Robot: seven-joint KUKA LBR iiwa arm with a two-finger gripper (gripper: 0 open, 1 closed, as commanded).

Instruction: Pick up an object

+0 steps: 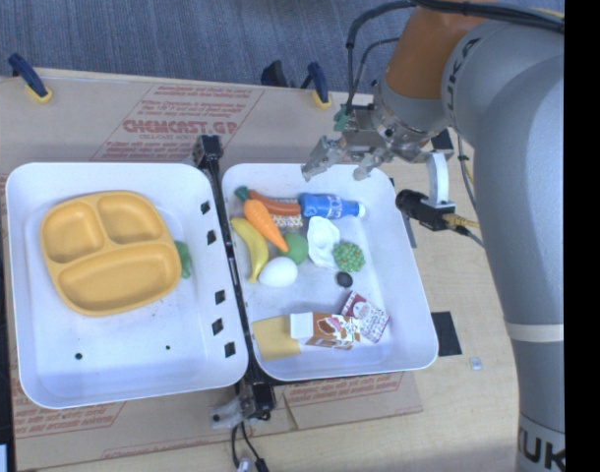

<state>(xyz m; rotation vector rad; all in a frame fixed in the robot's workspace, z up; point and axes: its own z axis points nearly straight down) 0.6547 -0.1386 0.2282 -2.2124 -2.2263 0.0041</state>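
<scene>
1. Camera view, arm: the grey arm [497, 96] with its orange band reaches in from the right; the claw [336, 166] hovers over the far rim of the right bin [408, 293], fingers spread apart, grasping nothing.
2. Right bin, far half: a blue bottle [330, 206] with a white cap lies on its side just below the claw; beside it an orange carrot [265, 224], a yellow banana [250, 246], a white egg [277, 271], a crumpled white item [323, 240] and a bumpy green ball [349, 257].
3. Right bin, near half: a tan block [273, 336] and a printed packet [344, 326] lie side by side near the front rim.
4. Left bin [44, 362]: a yellow divided tray [110, 252] lies flat, a small green item [185, 260] touching its right edge.
5. Surface [113, 106]: cardboard with red print lies beneath both bins.
</scene>
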